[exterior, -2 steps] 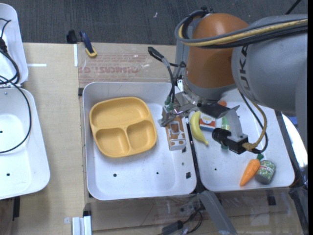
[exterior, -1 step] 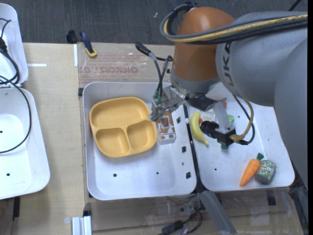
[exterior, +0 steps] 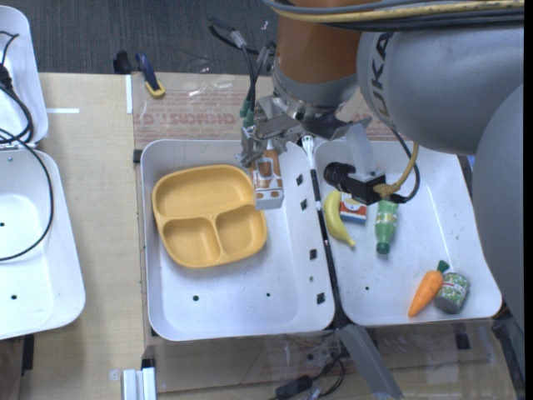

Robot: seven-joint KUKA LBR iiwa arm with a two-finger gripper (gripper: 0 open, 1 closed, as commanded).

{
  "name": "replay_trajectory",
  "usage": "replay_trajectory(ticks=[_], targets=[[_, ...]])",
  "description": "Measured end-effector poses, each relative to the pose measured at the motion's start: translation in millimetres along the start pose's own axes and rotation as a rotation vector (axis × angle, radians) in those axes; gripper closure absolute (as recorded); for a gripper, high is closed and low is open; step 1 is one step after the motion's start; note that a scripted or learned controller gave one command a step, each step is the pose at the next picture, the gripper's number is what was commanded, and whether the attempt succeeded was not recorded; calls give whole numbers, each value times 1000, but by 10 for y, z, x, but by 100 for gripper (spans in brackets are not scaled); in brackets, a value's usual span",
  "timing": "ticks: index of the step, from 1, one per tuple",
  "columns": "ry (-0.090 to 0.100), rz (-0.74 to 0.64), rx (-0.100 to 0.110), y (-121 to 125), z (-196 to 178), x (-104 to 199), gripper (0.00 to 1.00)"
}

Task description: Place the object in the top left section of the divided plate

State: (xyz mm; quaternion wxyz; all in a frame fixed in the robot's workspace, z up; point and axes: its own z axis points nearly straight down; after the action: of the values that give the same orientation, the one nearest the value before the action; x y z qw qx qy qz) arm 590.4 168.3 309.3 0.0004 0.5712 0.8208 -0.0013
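The end effector (exterior: 263, 152) is clamped on a small brown-and-white carton (exterior: 266, 182), which hangs between its fingers just off the right rim of the yellow divided plate (exterior: 208, 215), over the left bin (exterior: 233, 307). To do this well, carry it left over the plate's large upper section, lower it, then release; other items lie in the right bin (exterior: 400, 294)

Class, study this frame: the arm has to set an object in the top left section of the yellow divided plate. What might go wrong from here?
1. The small box under the gripper sits at the divided plate's right rim, not over its top left section; released here, it would likely land on the rim or in the left bin.
2. How firmly the box is held cannot be told, so it may slip on the way.
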Motion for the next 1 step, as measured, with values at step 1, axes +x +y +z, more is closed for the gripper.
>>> replay_trajectory(ticks=[1], targets=[[1,87,5,-630,861,9,100]])
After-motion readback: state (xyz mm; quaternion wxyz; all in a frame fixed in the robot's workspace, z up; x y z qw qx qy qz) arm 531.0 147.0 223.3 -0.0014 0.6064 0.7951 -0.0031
